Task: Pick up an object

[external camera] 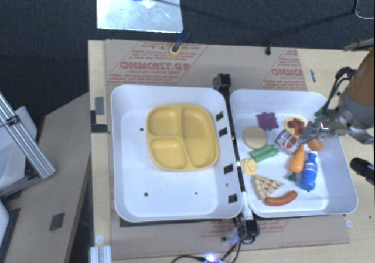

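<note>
Left bin [126, 139]: one yellow divided plate [181, 137], near centre.

Right bin [340, 197]: purple piece [268, 120], tan round bun [254, 136], green vegetable [263, 152], small can [286, 140], carrot [297, 159], blue bottle [309, 172], pizza slice [266, 185], sausage [280, 198], small yellow piece [249, 166].

Gripper [313, 129]: over the right bin's far right part, just above the carrot and bottle. Whether the fingers are released or clenched cannot be told.

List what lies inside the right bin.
Right bin holds a purple piece, tan disc, green item, pizza slice, sausage, carrot and blue bottle. The gripper covers more.
</note>
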Available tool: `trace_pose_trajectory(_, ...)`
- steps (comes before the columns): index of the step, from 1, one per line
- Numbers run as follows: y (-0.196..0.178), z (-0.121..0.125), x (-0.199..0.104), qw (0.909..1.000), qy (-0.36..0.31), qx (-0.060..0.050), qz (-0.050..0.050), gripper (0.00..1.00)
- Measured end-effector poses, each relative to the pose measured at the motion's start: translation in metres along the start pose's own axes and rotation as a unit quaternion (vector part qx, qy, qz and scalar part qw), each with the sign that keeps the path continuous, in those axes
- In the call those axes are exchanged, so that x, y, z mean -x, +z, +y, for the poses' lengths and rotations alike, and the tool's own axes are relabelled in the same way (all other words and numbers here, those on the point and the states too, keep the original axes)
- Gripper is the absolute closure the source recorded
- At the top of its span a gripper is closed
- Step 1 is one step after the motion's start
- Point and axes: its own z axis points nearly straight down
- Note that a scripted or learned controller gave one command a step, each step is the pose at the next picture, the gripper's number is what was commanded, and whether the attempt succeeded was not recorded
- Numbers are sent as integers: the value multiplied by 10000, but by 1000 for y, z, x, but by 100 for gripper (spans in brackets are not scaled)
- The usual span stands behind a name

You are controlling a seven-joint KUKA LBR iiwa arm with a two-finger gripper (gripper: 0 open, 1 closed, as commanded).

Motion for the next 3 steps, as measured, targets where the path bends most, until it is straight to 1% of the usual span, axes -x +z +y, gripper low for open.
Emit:
trace_pose_trajectory(1,-53,2,1,10000,-12,10,-3,100)
trace_pose_trajectory(2,-62,18,-50,10000,-36,-8,11,100)
trace_pose_trajectory(3,-49,40,-102,10000,-41,-10,12,100)
